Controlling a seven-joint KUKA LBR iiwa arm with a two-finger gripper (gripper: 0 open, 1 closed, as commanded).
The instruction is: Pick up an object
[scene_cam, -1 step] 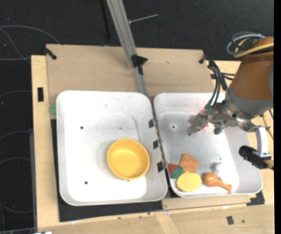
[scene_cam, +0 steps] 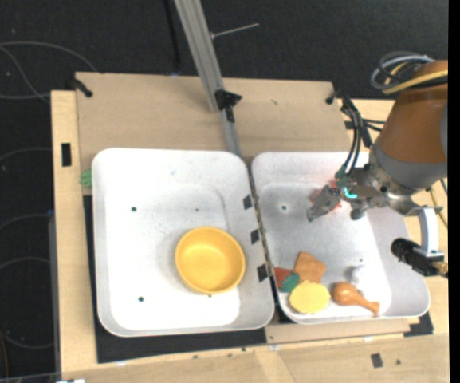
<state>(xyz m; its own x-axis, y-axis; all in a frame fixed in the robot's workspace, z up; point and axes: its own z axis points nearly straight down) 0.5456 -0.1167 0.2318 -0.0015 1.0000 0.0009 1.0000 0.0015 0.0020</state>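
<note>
Along the right bin's [scene_cam: 337, 174] front edge lie a yellow disc [scene_cam: 308, 298], an orange drumstick-shaped toy [scene_cam: 354, 295] with its long axis along that edge and narrow end toward the right corner, an orange wedge [scene_cam: 309, 266], plus red and green bits [scene_cam: 287, 279]. Over this bin's middle hangs the hand [scene_cam: 340, 204], fingers spread apart, gripping nothing. A yellow bowl [scene_cam: 209, 259] sits upright in the left bin [scene_cam: 134, 182]. No writing is legible.

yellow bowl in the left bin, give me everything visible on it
The yellow bowl is round, glossy and plastic-looking, one solid colour, upright with its open mouth up and nothing inside. It sits on the floor of the left bin, toward the near right part, apart from the walls. Nothing touches it.
</note>
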